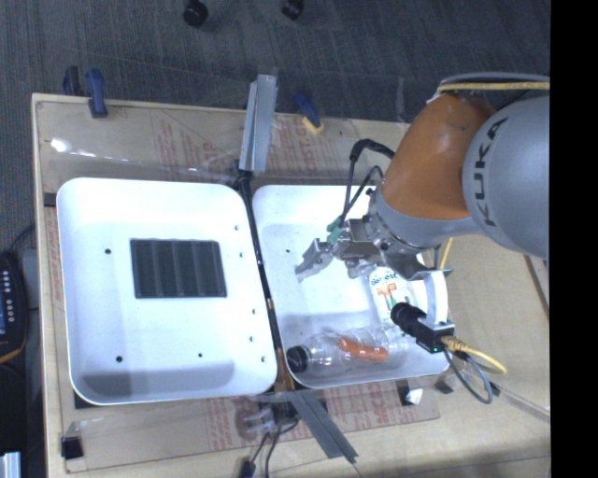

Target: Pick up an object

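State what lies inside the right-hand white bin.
A clear plastic bottle with orange inside lies along the right bin's near edge, beside a white labelled packet. The arm covers the bin's right part.

You're looking down at a robotics lab bench here, not a home or a shop. See the plywood bench top [140, 415] with its printed red markings, and the blue clamps [96, 91] along the far edge pinning things down. Two shallow white bins [89, 369] sit side by side, a metal bar [256, 121] running between them at the far side. On the right you've got the big industrial arm [476, 159], grey with an orange band and KUKA lettering, black and yellow cables [472, 364] trailing off it. Dark carpet [140, 37] beyond the bench, chair castors [195, 13] at the far edge. All test-rig gear.
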`<act>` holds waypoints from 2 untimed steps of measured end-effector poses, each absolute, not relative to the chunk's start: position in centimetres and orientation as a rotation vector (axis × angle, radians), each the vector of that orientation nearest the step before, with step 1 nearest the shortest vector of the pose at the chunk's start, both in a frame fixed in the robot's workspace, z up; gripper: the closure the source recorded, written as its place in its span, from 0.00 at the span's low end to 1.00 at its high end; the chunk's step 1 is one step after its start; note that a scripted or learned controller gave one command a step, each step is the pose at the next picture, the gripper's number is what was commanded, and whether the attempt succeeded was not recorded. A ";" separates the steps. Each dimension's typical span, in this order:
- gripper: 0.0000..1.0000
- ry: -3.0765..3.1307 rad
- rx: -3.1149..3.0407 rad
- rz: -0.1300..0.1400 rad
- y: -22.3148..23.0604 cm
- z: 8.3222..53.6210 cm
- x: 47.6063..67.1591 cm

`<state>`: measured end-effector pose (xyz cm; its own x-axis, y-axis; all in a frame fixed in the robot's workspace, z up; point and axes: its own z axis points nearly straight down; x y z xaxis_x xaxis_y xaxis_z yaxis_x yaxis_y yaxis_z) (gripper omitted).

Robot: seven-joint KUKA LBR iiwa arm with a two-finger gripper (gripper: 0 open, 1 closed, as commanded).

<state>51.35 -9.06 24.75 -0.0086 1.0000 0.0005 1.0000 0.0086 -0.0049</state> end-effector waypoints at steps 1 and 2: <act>0.00 -2.148 -2.292 0.004 -16.2 23.0 52.8; 0.00 -2.194 -2.250 0.001 -19.6 22.8 52.5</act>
<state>52.54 -19.64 22.79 0.0255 0.9997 -0.0012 0.9997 -0.0255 0.0004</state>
